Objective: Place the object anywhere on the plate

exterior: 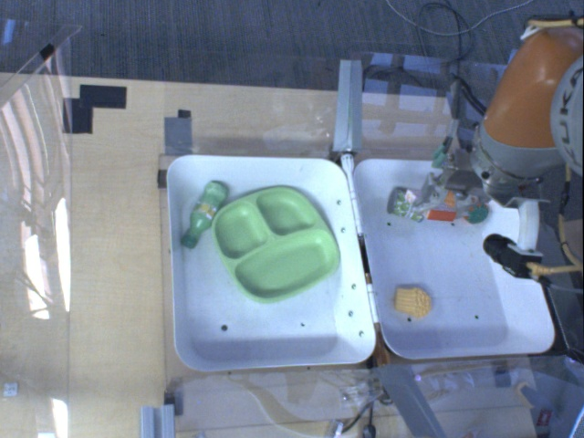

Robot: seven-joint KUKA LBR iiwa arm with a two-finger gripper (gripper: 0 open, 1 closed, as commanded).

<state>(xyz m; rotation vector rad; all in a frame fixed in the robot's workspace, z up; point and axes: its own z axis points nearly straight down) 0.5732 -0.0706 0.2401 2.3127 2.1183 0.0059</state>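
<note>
A green divided plate lies in the left bin, with a green bottle on its side against the plate's left rim. In the right bin a small yellow corn-like piece sits near the front. At the back of that bin lies a cluster: a greyish can-like item, an orange-red piece and a small green piece. My gripper hangs right over this cluster, and the arm's orange band is above it.
A metal divider runs between the two bins at the back. A black part on the arm's side juts over the right bin's right half. Cables trail on the floor behind.
</note>
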